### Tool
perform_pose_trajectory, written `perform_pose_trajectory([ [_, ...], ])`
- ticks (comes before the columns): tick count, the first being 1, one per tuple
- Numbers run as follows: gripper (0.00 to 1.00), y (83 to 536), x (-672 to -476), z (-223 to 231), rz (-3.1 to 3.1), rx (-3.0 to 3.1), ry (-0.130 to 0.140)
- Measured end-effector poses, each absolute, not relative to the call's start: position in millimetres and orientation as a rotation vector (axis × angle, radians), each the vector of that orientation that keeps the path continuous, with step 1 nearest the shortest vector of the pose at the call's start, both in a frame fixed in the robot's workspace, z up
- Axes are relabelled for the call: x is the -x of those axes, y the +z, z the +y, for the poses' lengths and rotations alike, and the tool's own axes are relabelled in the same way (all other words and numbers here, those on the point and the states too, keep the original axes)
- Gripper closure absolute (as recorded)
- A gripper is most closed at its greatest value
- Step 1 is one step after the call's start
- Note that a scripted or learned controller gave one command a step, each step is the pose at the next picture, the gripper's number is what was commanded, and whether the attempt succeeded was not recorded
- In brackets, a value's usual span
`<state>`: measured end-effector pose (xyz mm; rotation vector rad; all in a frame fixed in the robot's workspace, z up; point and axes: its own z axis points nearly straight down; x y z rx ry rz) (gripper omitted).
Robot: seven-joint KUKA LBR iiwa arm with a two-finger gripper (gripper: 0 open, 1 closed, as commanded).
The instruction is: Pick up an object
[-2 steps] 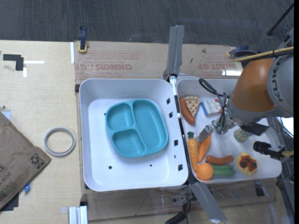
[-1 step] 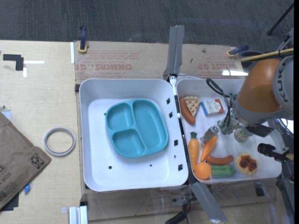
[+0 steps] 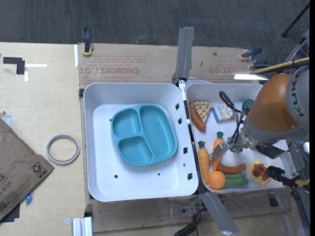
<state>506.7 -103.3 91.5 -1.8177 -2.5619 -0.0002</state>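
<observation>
Crowding hand: carrots, orange, sausage; divided plate apart.

Dark grey carpeted floor beyond a pale wooden bench; roll of tape, brown cardboard box at left, cardboard sheet behind.

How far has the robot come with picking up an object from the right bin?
Done: the arm has reached into the right bin, and the gripper is low among the toy food, beside a small carrot. In hand: nothing visibly lifted; whether the gripper holds anything I cannot tell. Left: closing on one object and raising it. The blue tray lies in the left bin.
</observation>
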Motion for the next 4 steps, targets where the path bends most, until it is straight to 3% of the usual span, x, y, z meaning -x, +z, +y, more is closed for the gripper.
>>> perform_pose_trajectory([
  [1, 0.0, 137.4, -556.7, -113.6, -2.614, 1.743, 0.001],
  [2, 0.0, 90.9, -533.3, -105.7, -2.637, 1.705, 0.002],
  [3, 1.0, 99.4, -533.3, -106.6, -2.634, 1.709, 0.002],
  [4, 1.0, 191.3, -534.2, -74.6, -2.434, 1.988, 0.002],
])
